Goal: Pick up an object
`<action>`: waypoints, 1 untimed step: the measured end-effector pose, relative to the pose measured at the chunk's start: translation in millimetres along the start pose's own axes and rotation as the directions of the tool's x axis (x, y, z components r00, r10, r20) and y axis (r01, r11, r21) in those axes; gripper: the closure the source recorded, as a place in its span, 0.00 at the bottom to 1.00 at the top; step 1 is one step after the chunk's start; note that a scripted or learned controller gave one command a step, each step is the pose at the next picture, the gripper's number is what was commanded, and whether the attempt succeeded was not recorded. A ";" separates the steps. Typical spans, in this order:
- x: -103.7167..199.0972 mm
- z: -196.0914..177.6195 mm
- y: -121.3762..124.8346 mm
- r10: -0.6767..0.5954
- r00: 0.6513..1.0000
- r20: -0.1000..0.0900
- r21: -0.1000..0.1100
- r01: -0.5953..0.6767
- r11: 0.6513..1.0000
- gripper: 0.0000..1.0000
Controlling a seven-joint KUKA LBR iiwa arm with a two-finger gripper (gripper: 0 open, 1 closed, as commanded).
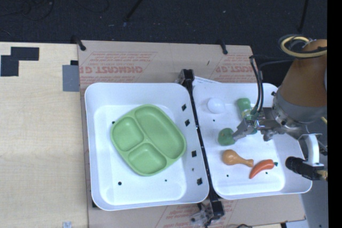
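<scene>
The right bin (291,184) holds several small objects. A white ball (215,105) lies near its back left, with a light green piece (243,104) beside it. A darker green lump (225,138) sits mid-left. Nearer the front lie a yellow-orange gourd shape (236,158) and a red-orange pepper (261,167). My gripper (241,130) reaches in from the right, low over the bin, its tip right against the darker green lump's right side. I cannot make out whether anything is held.
The left bin (101,115) carries a green divided plate (148,139). A black divider (195,141) separates the bins. The arm's grey body and orange band (304,77) hang over the right bin's right edge. Cardboard lies under both bins.
</scene>
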State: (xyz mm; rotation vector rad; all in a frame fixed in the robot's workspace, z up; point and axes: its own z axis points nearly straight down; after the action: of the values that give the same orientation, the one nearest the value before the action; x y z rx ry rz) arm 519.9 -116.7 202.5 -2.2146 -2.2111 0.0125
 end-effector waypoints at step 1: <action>-0.4 -4.8 2.3 -0.001 1.000 0.002 -0.010 0.001 1.000 0.00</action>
State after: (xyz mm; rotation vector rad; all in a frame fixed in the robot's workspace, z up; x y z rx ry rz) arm 522.3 -117.1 207.3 -2.2193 -2.2181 0.0031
